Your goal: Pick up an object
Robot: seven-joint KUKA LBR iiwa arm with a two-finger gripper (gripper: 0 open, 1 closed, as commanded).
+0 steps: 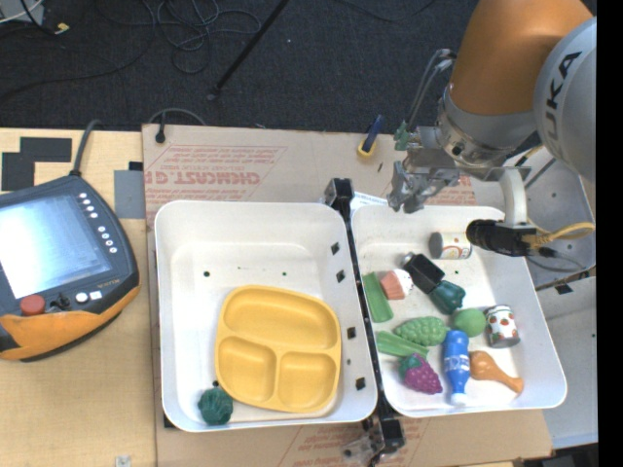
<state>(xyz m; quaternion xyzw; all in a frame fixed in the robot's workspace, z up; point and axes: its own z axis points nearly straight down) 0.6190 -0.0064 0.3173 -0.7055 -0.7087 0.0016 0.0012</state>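
The gripper (411, 191) hovers above the right bin's (545, 358) far rim, carrying nothing; finger state I cannot tell. The toys (443, 343) lie nearer within that bin. Approach step: next, descend onto 1 toy.

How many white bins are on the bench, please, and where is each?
2. The left bin holds a yellow divided tray; the right bin holds the small toys.
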